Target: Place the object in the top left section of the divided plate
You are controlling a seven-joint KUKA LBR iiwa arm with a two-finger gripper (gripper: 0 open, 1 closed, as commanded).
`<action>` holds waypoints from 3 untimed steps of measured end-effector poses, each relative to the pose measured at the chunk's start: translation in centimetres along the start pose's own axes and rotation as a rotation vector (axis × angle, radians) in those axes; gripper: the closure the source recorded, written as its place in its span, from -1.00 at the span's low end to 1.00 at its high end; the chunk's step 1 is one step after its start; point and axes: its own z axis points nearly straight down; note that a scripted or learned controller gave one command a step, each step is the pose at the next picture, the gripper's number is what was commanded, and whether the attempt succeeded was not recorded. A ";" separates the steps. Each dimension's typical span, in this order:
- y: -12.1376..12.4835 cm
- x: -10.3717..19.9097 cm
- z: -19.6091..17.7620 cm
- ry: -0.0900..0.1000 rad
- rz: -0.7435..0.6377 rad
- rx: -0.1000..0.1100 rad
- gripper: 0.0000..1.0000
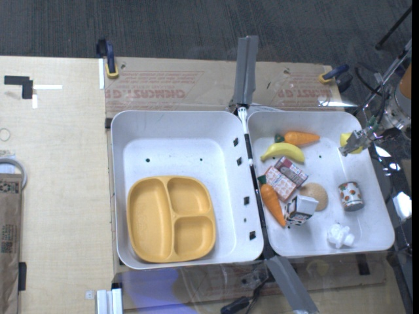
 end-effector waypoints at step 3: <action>-8.1 5.9 10.0 0.002 0.598 0.002 1.00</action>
